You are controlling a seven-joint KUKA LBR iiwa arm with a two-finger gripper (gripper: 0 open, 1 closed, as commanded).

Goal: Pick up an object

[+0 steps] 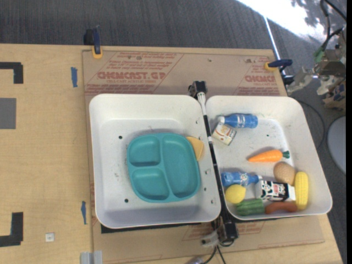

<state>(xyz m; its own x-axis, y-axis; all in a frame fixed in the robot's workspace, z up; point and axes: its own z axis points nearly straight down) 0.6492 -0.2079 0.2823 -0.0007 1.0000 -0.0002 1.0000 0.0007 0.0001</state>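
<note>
The right bin (300, 114) holds several toy foods. A blue bottle (240, 121) lies near its far wall, with a small white carton (223, 133) beside it. An orange carrot (267, 157) lies in the middle. Toward the front sit a second blue bottle (237, 178), a yellow lemon (235, 193), a green vegetable (250, 207), a black-and-white carton (274, 190), a tan potato (284, 172), a yellow corn cob (301, 190) and a red piece (280, 207).
The left bin (107, 125) holds a teal divided plate (163, 168) with a yellow piece (196, 146) tucked at its right edge. A black clamp (197, 88) sits where the bins meet. Brown cardboard (143, 73) lies under both bins.
</note>
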